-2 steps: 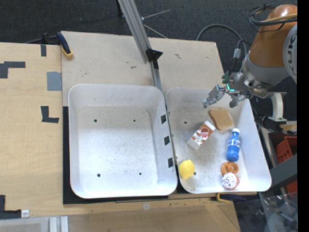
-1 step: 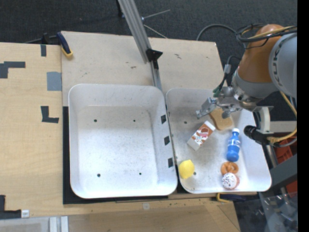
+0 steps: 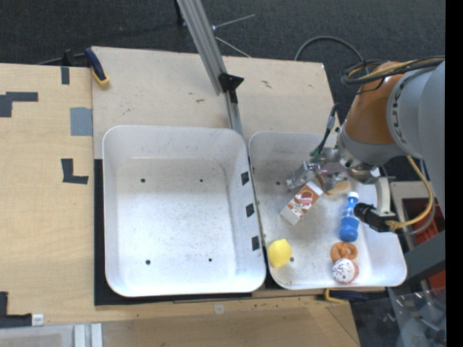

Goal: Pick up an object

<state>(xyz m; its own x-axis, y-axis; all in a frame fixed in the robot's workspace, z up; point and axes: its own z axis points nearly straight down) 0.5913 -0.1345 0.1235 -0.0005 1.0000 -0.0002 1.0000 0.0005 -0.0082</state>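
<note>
Hovering over the right bin (image 3: 376, 270), your gripper (image 3: 312, 173) sits just above a small carton (image 3: 302, 202); whether its jaws are parted, you cannot tell. The carton's print is unreadable. A blue bottle (image 3: 349, 219) lies right of the jaws.

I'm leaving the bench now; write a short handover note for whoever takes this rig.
Claw: low in the right bin, just above the small carton; finger state unclear, nothing seen held.
Things, all in the right bin: carton near the middle, blue bottle to its right, yellow ball at the near left corner, orange ring and white-and-red ball at the near right.
Done: no pick visible.
Left: grasp and lift one object; the carton looks closest.
</note>
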